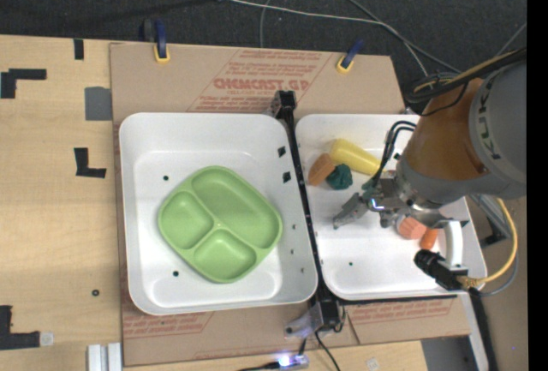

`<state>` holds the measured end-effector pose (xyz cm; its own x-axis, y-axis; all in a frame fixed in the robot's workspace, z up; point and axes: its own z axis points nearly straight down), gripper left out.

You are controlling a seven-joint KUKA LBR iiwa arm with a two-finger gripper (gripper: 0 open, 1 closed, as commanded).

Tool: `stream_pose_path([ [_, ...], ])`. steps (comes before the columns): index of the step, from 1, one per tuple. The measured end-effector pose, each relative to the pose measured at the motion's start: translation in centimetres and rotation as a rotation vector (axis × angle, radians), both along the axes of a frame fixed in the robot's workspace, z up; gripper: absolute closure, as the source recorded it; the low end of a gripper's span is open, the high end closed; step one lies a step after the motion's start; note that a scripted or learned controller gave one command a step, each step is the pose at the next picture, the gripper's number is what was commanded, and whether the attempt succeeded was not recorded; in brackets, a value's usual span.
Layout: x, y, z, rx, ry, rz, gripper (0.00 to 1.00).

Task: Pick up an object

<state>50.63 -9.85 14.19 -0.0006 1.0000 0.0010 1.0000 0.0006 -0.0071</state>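
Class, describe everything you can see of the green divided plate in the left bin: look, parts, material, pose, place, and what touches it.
The green divided plate is pale lime green, matte and plastic-looking, a rounded square with raised ridges splitting it into three compartments, all holding nothing. It lies flat and right way up on the floor of the left white bin, turned at a slant to the bin's walls and sitting toward the nearer side. It touches only the bin floor; the gripper is over the other bin.
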Motion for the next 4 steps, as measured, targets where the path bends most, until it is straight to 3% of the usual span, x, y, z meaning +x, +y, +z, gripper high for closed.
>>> stream_pose_path([
  [1,-0.2,0.1,-5.4,0.0,-0.001,0.0,0.0],
  [2,-0.1,0.2,-4.2,0.001,-0.001,0.002,1.0],
  [4,0.6,0.4,6.9,-0.002,-0.01,0.002,1.0],
])
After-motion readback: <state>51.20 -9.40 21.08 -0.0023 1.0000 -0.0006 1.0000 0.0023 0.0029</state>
